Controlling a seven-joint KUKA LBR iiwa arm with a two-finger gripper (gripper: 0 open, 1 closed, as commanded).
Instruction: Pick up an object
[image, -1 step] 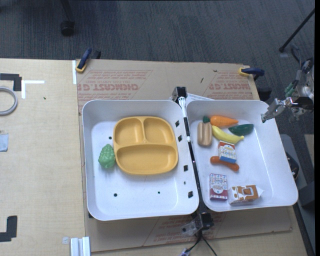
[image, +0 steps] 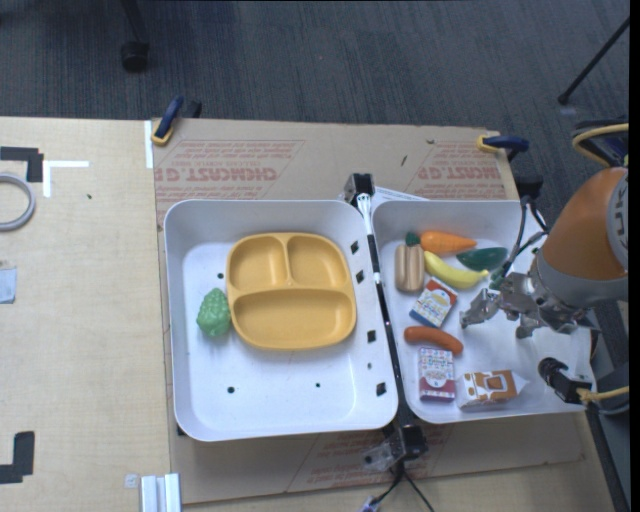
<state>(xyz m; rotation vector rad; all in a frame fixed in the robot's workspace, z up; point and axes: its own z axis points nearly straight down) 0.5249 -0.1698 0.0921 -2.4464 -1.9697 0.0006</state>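
Clearly the toys are sitting loose and apart in the right bin (image: 560, 400) so each can be taken singly. The hand (image: 483, 306) is hovering over that bin's middle, holding nothing; how wide it stands I cannot tell. Just beside it are lying the banana (image: 452, 270) and the small carton (image: 433, 303), its likeliest targets. The left bin (image: 260, 400) is carrying the yellow tray (image: 291, 290).

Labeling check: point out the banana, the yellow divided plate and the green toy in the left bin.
banana (image: 452, 270): camera view, middle of its curved body.
yellow divided plate (image: 292, 318): camera view, floor of its large lower compartment.
green toy (image: 213, 312): camera view, centre of its bumpy surface.
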